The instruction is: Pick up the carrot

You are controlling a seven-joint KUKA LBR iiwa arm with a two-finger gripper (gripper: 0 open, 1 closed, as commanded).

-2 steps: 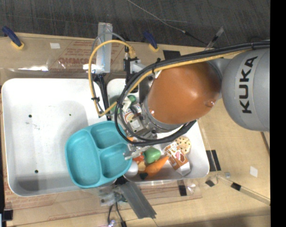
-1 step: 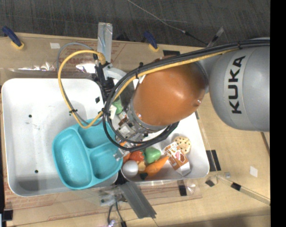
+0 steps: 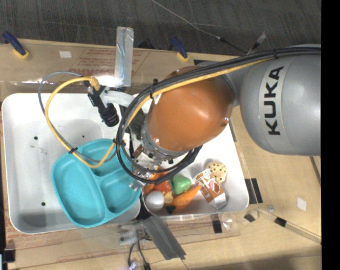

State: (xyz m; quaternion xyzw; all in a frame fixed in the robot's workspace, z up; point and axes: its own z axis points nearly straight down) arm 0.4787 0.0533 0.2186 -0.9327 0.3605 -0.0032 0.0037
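Several toys crowd the carrot (image 3: 188, 197) against the right bin's near wall (image 3: 237, 207). Pincer (image 3: 150, 170) overhead; grip state unclear.

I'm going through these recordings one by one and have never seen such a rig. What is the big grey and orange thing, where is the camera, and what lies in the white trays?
The grey and orange thing is a robot arm, reaching in from the right. The one camera is fixed above the bench and looks down at a slant. Two shallow white bins sit side by side. The left bin holds a teal divided tray. The right bin holds toy foods: an orange carrot, a green piece, a white egg-like ball and a small printed carton. The arm's wrist covers its hand, so I cannot tell whether anything is held. The carrot lies in the bin.
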